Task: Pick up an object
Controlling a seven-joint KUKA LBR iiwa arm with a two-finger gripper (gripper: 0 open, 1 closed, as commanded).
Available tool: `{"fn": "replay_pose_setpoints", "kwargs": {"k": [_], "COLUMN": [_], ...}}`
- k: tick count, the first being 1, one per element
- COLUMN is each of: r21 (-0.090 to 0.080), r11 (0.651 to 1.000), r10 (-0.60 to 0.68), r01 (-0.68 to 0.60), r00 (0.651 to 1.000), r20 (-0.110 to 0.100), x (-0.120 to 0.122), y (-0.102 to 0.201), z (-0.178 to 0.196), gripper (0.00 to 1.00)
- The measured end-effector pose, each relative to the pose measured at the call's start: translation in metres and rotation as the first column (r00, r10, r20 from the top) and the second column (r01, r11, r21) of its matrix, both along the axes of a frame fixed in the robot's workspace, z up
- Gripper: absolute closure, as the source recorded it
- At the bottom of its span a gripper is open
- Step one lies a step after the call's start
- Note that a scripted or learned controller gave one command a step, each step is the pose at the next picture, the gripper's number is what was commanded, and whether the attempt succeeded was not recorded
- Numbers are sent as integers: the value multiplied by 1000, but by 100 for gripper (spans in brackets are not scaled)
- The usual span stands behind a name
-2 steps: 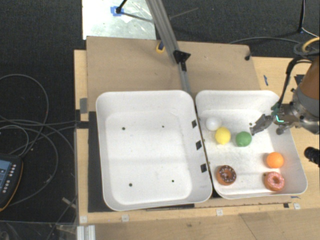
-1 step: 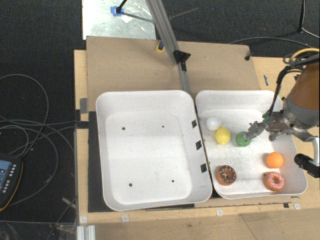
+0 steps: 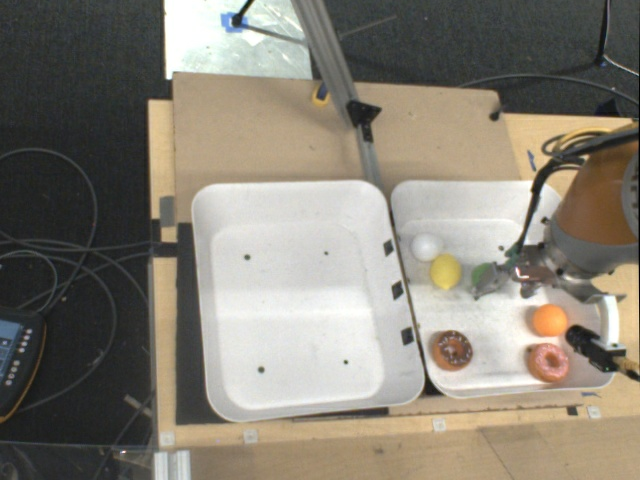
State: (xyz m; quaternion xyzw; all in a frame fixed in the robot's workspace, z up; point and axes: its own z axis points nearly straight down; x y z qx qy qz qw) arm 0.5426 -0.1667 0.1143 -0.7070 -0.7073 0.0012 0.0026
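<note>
We see two white bins side by side on a tan surface point(image 3: 260, 128). The left bin point(image 3: 220, 218) and the right bin point(image 3: 470, 203) touch along their inner walls, where three small black clips sit on the seam.

All loose items lie in the right bin. A white ball point(image 3: 427, 246) sits near the bin's left wall, with a yellow ball point(image 3: 445, 272) just beside it, toward the camera; the two look to be touching or nearly so. A chocolate-frosted doughnut point(image 3: 452, 349) lies near the front left corner of that bin. A pink-frosted doughnut point(image 3: 548, 362) lies near the front right, and an orange ball point(image 3: 549, 320) sits just behind it, close but apart. A small green-and-grey object point(image 3: 487, 277) lies mid-bin, to the right of the yellow ball; we cannot make out what it is.

The arm point(image 3: 595, 213) comes in from the right, its orange band over the right bin's far side. The hand point(image 3: 522, 271) sits low in the bin, right next to the green-and-grey object, perhaps touching it. We cannot tell how the hand is set, nor whether anything is caught in it.

A grey pole point(image 3: 325, 43) slants across the surface behind the bins. Black cables point(image 3: 60, 258) loop over the dark floor at left.
</note>
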Motion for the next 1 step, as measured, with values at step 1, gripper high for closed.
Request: {"fn": "replay_pose_setpoints", "kwargs": {"k": [1], "r21": [-1], "r11": [1000], "r10": [0], "r01": [0], "r00": [1000], "r20": [3], "x": [0], "y": [0], "z": [-25], "gripper": [0]}}
